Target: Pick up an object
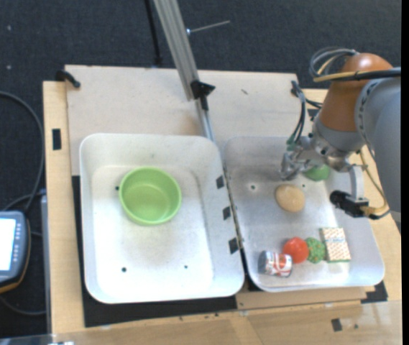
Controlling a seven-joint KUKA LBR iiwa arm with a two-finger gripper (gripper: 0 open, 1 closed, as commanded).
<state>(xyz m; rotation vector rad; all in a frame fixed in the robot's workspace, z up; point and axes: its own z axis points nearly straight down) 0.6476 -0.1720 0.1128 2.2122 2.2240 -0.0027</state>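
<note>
Just below the pincer (294, 165) lies a tan potato (290, 198), apart.

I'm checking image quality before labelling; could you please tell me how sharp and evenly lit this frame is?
Camera view: soft throughout, light even with faint shadows; the green bowl is distinct, the claw blurs into the green object beside it, and the patterned box's print is unreadable.

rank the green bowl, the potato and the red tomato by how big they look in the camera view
1. green bowl, clearly largest
2. potato
3. red tomato, a little smaller than the potato; the gap is slight, so this order is unsure
</note>
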